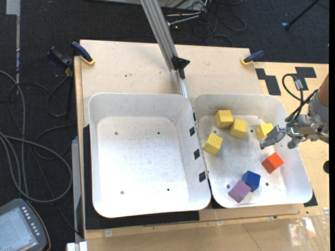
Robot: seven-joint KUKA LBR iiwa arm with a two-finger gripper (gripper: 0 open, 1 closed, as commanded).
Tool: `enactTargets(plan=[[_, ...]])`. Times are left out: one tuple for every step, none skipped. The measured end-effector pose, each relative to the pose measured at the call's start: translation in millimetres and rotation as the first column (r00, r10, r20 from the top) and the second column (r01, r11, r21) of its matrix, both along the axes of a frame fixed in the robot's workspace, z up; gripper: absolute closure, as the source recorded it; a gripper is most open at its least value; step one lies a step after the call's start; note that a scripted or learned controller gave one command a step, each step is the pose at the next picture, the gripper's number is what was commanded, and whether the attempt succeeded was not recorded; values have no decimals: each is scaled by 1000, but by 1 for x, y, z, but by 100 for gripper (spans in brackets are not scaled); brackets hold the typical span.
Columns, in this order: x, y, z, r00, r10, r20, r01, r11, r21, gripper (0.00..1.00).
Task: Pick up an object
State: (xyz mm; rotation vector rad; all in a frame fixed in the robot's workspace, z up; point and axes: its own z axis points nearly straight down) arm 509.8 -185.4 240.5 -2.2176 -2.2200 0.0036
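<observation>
The right bin (293,156) holds several small blocks. Yellow blocks lie at the back: one (224,118), another (238,128) beside it, a third (213,143) nearer the divider, and one (263,130) at the right. An orange block (272,162) sits toward the bin's right side. A blue block (252,180) and a purple block (239,191) touch near the front. My gripper (274,137) reaches in from the right, low over the bin, right against the rightmost yellow block and just above the orange one. Nothing is visibly lifted.
The left bin (104,140) stands next to the right one, sharing a raised middle edge. A slanted metal pole (159,27) rises from the back of the bench. Clamps (84,54) (252,57) sit at the bench's rear corners.
</observation>
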Motion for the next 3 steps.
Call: enactTargets(plan=[[1, 0, 2, 1000, -1, 4, 1, 1000, -1, 0], [6, -2, -42, 1000, -2, 0, 2, 1000, 0, 0], [15, -4, -95, 1000, -1, -1, 1, 1000, 0, 0]])
